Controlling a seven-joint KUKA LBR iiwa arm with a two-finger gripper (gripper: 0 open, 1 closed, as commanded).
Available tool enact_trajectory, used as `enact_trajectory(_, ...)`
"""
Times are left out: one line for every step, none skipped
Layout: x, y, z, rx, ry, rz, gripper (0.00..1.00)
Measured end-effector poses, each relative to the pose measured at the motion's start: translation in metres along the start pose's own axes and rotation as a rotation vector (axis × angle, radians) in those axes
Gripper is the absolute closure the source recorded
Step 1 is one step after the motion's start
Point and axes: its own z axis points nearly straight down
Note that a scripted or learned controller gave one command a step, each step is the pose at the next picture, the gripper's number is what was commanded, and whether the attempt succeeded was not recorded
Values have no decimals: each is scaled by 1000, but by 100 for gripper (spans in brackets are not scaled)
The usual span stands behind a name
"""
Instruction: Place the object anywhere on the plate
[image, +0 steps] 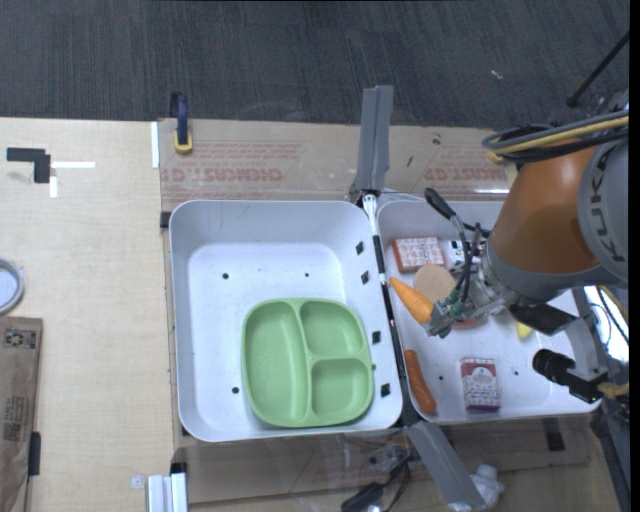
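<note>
Your hand (447, 322), grip state hidden, sits touching the carrot (411, 298); the plate (307, 362) lies left, across the divider.

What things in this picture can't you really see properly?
1. Gripper in the camera view: its fingers are too small and cluttered to tell what they are doing.
2. Tan round thing: partly covered by the arm, so what it is stays unclear.
3. Yellow piece: mostly hidden behind the arm.
4. Small box: its label is too tiny to read.
5. Silver ring: cut off by the left edge.
</note>
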Motion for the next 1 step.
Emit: enact_trajectory(63,6,-27,0,0,8,100)
